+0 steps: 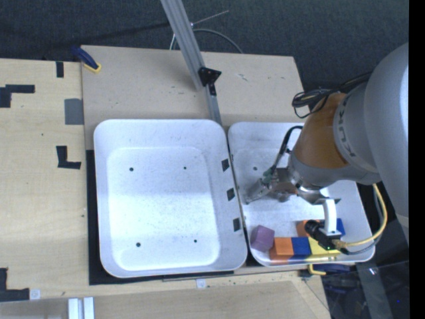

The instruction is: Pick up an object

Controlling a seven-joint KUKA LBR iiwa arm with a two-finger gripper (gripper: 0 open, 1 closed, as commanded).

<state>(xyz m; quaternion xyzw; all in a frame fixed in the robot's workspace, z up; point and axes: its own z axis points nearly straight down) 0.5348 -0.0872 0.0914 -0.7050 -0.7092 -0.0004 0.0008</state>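
Observation:
My gripper (260,189) is low inside the right bin (251,148), over bare white floor near the bin's left-middle, and I see nothing held in it. The loose objects lie along the bin's front edge: a purple block (263,236), an orange block (284,246), a blue block (301,246) and a yellow piece (325,243). A second orange piece (306,227) and a small blue piece (339,226) sit just behind them. The purple block is the closest, a short way in front of the gripper. The grey arm with its orange band (319,141) covers the bin's right part.
The left bin (159,198) stands beside the right one, divided by a shared wall with black clips. A slanted metal bar (189,42) crosses the bench behind the bins. Cables loop near the arm's wrist and along the right bin's front corner.

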